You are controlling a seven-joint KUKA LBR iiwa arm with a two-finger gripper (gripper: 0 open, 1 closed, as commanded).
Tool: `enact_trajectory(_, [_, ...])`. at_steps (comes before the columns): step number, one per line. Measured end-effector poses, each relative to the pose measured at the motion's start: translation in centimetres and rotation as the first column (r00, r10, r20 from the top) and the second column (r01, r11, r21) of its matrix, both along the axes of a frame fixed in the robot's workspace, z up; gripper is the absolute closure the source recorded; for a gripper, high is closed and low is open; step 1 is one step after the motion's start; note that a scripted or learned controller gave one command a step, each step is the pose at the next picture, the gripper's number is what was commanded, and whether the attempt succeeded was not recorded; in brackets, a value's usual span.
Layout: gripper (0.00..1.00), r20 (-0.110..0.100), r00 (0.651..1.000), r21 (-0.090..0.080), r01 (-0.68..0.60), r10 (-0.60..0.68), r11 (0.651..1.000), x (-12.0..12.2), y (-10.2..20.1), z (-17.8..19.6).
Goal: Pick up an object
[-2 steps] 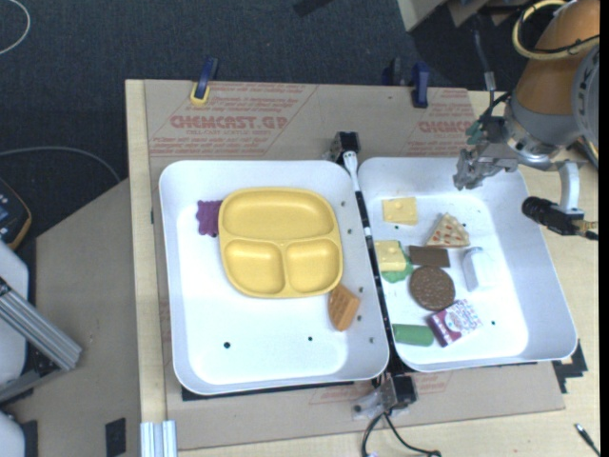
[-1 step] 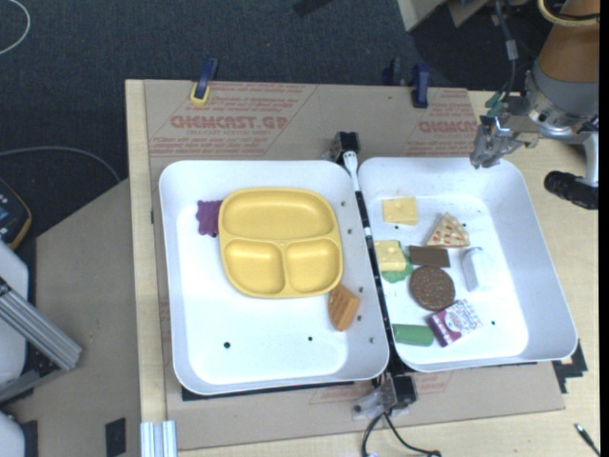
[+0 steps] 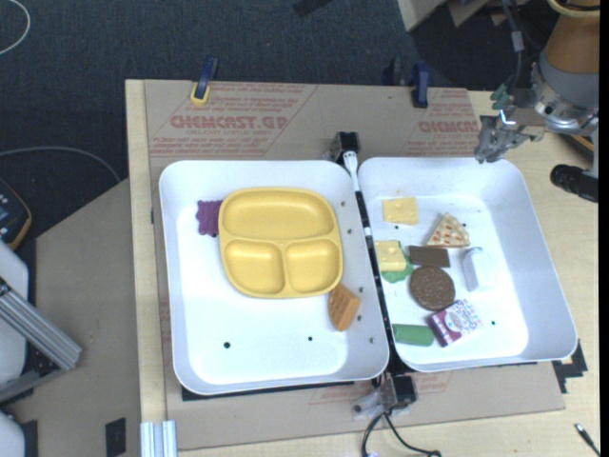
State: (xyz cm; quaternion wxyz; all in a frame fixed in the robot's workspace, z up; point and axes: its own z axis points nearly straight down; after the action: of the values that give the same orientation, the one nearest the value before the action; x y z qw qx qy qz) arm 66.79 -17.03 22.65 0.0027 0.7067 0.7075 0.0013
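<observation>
Left, a yellow tray [image 3: 281, 241] in its bin [image 3: 181, 284] (jaws' state unclear).

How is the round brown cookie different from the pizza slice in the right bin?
The round brown cookie is a dark disc; the pizza slice is a wedge, tan crust with orange and pale topping. The cookie looks somewhat larger than the slice. The cookie lies near the bin's middle beside a green piece, while the slice lies farther back, nearer the gripper. Both lie flat in the right bin, untouched.
</observation>
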Motion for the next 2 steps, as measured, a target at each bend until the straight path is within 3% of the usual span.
enact_trajectory(2, [1.00, -0.011, 1.000, 0.004, 0.001, -0.001, 1.000, -8.3, 5.6, -1.4])
